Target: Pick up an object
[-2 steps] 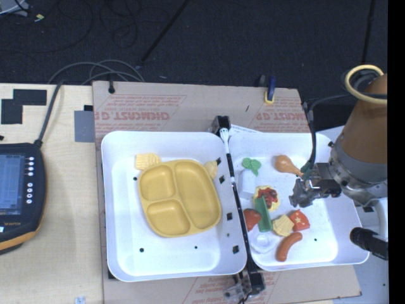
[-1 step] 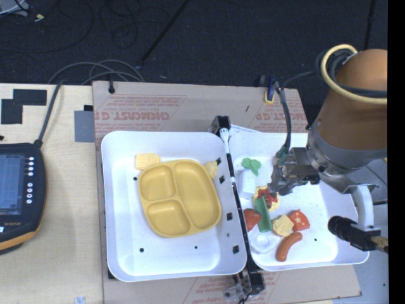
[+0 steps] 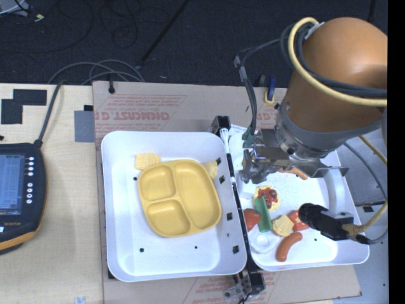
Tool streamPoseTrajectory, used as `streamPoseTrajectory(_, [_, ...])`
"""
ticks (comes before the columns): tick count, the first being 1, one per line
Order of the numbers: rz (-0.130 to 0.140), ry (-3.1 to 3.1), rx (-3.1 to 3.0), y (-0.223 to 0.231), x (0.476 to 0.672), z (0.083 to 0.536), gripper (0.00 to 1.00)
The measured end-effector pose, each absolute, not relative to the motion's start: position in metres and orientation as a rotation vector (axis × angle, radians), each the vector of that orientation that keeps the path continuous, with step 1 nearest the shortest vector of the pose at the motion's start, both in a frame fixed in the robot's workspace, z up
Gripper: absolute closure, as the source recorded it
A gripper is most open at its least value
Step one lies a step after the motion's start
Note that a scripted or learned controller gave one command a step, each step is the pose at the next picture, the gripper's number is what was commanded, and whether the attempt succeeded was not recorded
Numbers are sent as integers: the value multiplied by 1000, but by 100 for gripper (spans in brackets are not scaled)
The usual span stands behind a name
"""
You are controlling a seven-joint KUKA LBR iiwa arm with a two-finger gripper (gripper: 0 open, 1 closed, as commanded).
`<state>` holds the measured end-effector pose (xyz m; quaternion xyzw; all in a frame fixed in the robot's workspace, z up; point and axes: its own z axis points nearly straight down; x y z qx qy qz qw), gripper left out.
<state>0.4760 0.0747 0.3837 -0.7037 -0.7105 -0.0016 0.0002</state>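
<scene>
The grey arm with its orange band (image 3: 342,56) reaches in from the right, and the end effector (image 3: 255,168) hangs low over the upper left corner of the right shallow white bin (image 3: 319,251). Whether it is apart or together I cannot tell; the metalwork there is too cluttered, and nothing shows clamped in it.

Just below it sits the pile of toy food, all in the near left part of that bin. There is a yellow round piece with red topping (image 3: 267,197) closest to the end effector. A green stick (image 3: 262,216) runs down from it, touching a red rounded piece (image 3: 251,218) on its left. To the right lies a yellow-orange wedge (image 3: 283,225), and below that an orange-red sausage (image 3: 288,246) at a slant. A white round piece (image 3: 262,240) is tucked beside the sausage's lower end.

Over in the left shallow white bin (image 3: 120,233), a yellow plastic three-compartment tray (image 3: 179,197) takes the middle, turned a little askew. A pale yellow waffle-textured square (image 3: 147,161) touches its upper left edge, and a small pale yellow scrap (image 3: 212,168) peeks out at its upper right.

Both bins rest on a brown cardboard sheet (image 3: 164,109) on the pale tabletop (image 3: 57,265). A dark handheld control pendant with an orange rim (image 3: 16,195) lies well to the left of them.
</scene>
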Motion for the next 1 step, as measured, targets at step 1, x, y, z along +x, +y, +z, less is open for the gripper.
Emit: streamPoseTrajectory(1, [9,-2223,-2214,71,476,390,100])
